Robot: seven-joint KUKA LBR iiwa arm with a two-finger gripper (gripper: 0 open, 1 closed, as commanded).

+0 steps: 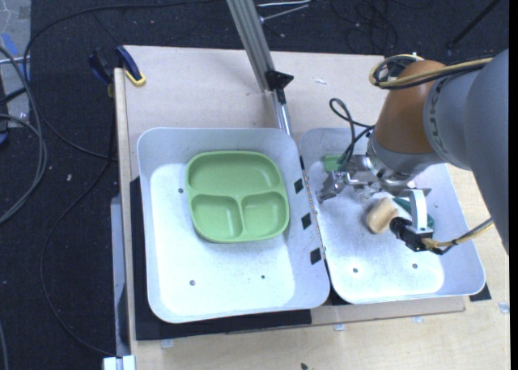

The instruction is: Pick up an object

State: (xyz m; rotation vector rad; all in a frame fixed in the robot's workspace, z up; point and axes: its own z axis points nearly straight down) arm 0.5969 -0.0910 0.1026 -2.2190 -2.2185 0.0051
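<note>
Green tray (pixel 238 196), white bins (pixel 162 279), tan obj (pixel 379 216), grey/orange arm (pixel 437 121).

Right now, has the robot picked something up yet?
Not yet, as far as I can see. The gripper is down inside the right bin, near a tan block lying on the floor. The green tray sits untouched in the left bin. Grabbing and lifting remain.

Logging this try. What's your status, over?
Tool low in right bin, grip unclear. Tan object beside it, not held. Green tray in left bin.
</note>
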